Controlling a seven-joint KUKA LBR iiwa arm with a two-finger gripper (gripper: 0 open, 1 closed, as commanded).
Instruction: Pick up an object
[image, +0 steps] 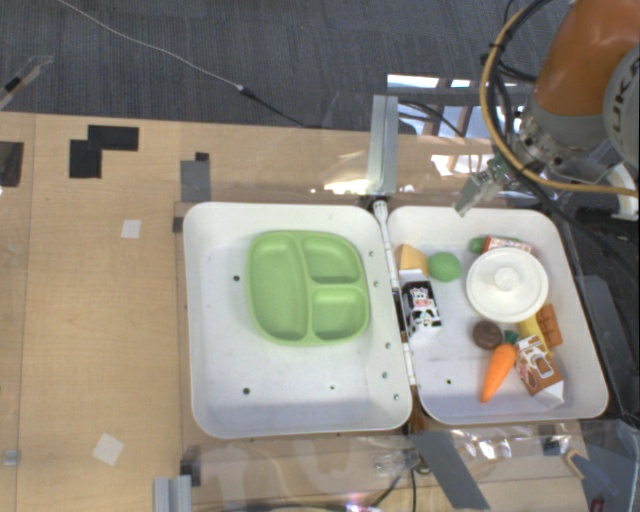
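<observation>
Gripper (478, 192) hangs above the right bin's (585, 395) far rim, grip state unreadable; white bowl (507, 283) lies nearest, just toward the bin's middle.

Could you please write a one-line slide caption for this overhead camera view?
KUKA arm's tool poised above right bin of toy food; green divided plate in left bin.
</observation>
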